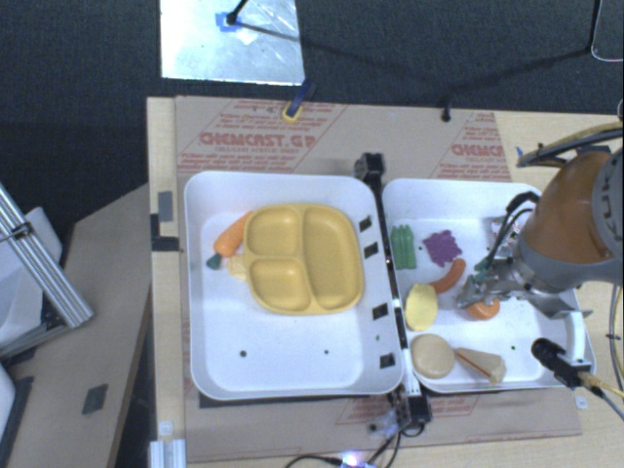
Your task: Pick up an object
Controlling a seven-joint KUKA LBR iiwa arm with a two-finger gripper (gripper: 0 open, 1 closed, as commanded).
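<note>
Camera view: your gripper [481, 291] is down in the right bin [468, 195], over an orange piece [482, 308]; sausage [449, 276] just beside. Can't tell the finger state. Risk: it catches two items, or the piece squirts sideways toward the yellow disc [421, 306].

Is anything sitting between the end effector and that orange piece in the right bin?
Nothing visible. The end effector sits right over the orange piece in the right bin. The sausage lies just to its left and the purple grapes farther up, both off to the side.
</note>
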